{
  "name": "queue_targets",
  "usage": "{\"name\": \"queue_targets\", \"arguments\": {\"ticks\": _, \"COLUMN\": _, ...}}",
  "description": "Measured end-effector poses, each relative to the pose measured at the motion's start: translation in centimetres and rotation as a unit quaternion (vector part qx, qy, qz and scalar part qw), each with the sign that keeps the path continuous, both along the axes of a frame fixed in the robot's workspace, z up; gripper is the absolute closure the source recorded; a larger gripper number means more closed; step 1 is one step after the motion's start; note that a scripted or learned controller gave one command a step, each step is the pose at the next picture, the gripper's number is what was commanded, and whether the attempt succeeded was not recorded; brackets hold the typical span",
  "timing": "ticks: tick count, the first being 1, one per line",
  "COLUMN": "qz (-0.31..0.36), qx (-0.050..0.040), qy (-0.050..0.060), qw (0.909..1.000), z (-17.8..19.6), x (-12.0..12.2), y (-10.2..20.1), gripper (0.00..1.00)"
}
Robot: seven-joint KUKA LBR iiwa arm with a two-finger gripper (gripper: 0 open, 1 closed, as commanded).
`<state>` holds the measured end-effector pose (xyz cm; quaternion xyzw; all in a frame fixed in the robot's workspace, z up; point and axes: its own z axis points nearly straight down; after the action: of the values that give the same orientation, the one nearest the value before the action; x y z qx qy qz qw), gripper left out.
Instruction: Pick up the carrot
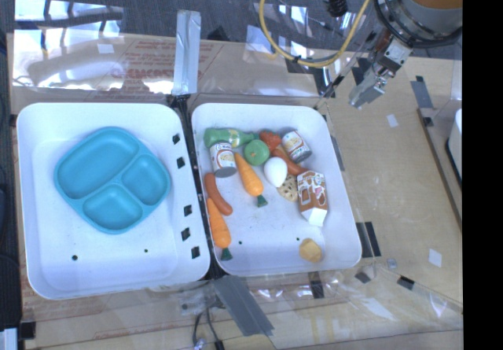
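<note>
A: Status on the carrot [249, 175]?

B: Lying flat in the right bin [339, 222], about the middle, wedged among the other toy food. Touching the egg [275, 171] on its right, just below the green apple [255, 152].

A: Orientation?

B: Long axis running far-left to near-right on a slant. Thick orange end toward the far side by the can [223, 160], green stub toward the near side. Second carrot [219, 227] against the bin's left wall, near-vertical in view, green end nearest. Probably just dumped in, hence the jumble.

A: Gripper [368, 92]?

B: Parked beyond the bin's far-right corner, over bare bench, well apart from the carrot. Nothing between the fingers; gap too small to judge, so can't tell spread or pressed together.

A: Left bin [31, 199]?

B: Holding a blue divided tray [112, 178].
</note>
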<state>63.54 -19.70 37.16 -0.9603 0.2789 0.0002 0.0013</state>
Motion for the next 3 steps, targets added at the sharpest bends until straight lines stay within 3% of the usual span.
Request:
{"name": "queue_targets", "arguments": {"ticks": 1, "qz": 0.091, "qx": -0.0003, "qy": -0.002, "qw": 0.9958, "z": 0.1, "x": 0.7, "y": -0.9, "gripper": 1.0}}
{"name": "queue_targets", "arguments": {"ticks": 2, "qz": 0.185, "qx": 0.0, "qy": -0.003, "qw": 0.9828, "z": -0.9, "x": -1.9, "y": -1.0, "gripper": 1.0}}
{"name": "queue_targets", "arguments": {"ticks": 3, "qz": 0.183, "qx": 0.0005, "qy": -0.003, "qw": 0.9831, "z": -0.8, "x": 0.2, "y": -1.2, "gripper": 1.0}}
